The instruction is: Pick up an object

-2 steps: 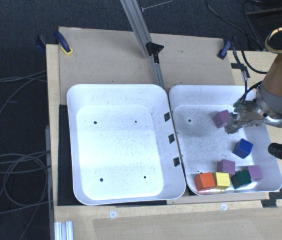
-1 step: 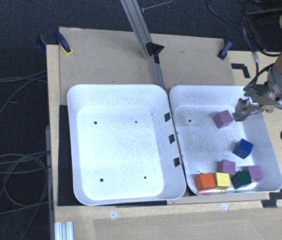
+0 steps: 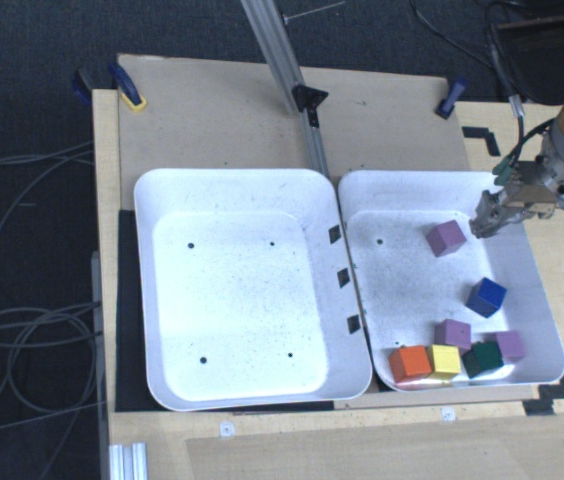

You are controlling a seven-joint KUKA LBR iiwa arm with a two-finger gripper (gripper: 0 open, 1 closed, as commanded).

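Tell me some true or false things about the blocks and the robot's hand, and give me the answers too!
1. All the blocks are in the right bin. True.
2. The hand is holding the blue block. False: the blue block lies on the bin floor, apart from the hand.
3. The orange block sits next to the yellow block. True.
4. The hand is over the left bin. False: it is at the right bin's upper right side.
5. The purple block nearest the hand is alone, away from the row at the bin's near edge. True.
6. The green block is in the left bin. False: it is in the right bin, beside the yellow block.
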